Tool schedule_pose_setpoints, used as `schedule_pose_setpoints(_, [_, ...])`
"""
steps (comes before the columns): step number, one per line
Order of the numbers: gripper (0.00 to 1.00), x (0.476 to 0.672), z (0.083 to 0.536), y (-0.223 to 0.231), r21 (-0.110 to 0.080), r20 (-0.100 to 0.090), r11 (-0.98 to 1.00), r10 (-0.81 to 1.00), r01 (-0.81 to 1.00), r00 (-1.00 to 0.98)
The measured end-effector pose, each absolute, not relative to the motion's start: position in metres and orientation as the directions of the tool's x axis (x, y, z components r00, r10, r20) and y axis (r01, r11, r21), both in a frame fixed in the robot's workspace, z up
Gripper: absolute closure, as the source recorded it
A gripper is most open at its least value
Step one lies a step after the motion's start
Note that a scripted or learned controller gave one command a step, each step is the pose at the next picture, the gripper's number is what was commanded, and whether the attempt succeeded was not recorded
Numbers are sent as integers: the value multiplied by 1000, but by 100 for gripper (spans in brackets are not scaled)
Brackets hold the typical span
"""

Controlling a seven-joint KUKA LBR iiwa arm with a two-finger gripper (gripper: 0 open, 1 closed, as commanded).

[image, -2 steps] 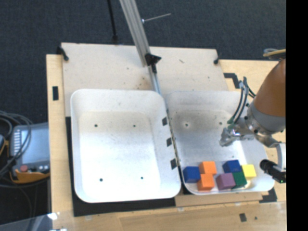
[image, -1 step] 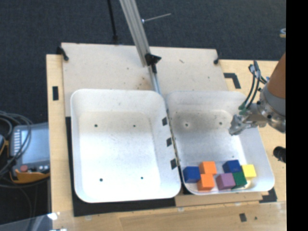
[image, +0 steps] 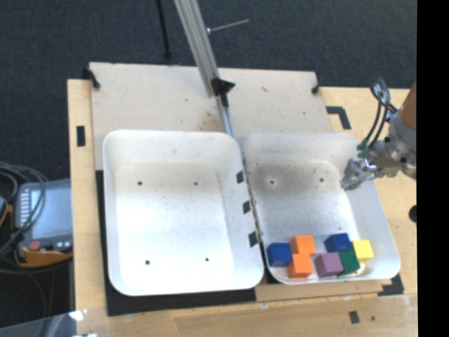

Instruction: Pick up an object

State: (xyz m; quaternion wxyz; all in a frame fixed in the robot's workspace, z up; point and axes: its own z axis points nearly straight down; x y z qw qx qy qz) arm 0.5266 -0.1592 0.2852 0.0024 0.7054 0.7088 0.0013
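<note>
- Surface (image: pixel 81 188): pale wood, with a lighter board (image: pixel 175 97) laid across its far part and black corner marks here and there.
- Two shallow white bins stand side by side on it, touching along their inner walls; the left bin (image: pixel 119 153) is speckled with grey scuffs, as is the right bin (image: pixel 365 216).
- Blocks cluster at the right bin's near edge: a blue block (image: pixel 279 253), two orange blocks (image: pixel 302 255) stacked or pressed together, a purple block (image: pixel 327 264), a green block (image: pixel 349 261), a second blue block (image: pixel 338 243) and a yellow block (image: pixel 363 250), all touching or just beside one another.
- Claw (image: pixel 353 174): hanging over the right bin's far right part, well apart from the blocks; nothing shows between its tips, and I cannot tell how they stand.
- A slanted aluminium rail (image: pixel 196 37) crosses from the top to the seam between the bins.
- Dark carpet (image: pixel 56 27) surrounds everything; a handheld control unit (image: pixel 42 216) with cables lies at the left.
</note>
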Motion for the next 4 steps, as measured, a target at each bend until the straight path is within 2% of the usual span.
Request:
schedule_pose_setpoints(2, [100,544,258,-65,-2,1,6,1000,1000,-6])
schedule_pose_setpoints(4, [100,564,257,44,2,1,8,1000,1000,-8])
